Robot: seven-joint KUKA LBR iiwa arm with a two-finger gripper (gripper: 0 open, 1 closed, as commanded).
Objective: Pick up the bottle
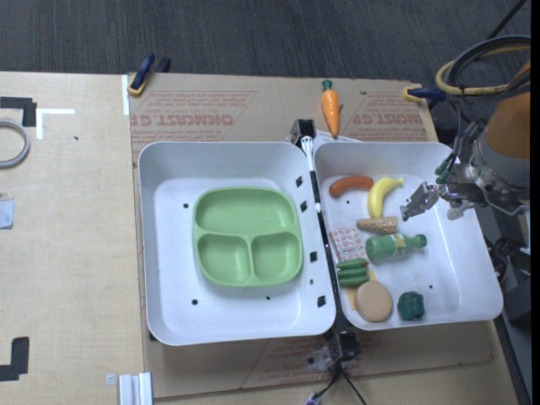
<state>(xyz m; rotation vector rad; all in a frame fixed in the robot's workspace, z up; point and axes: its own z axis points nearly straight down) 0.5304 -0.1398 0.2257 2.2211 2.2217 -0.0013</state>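
Camera view showed the bottle [393,245] lying on its side in the right bin [462,264], between a corn cob [377,224] and a green block [353,272]. I saw the gripper [419,201] above and right of it, apart, fingers parted, holding nothing. I judged the approach, grasp and lift remained.
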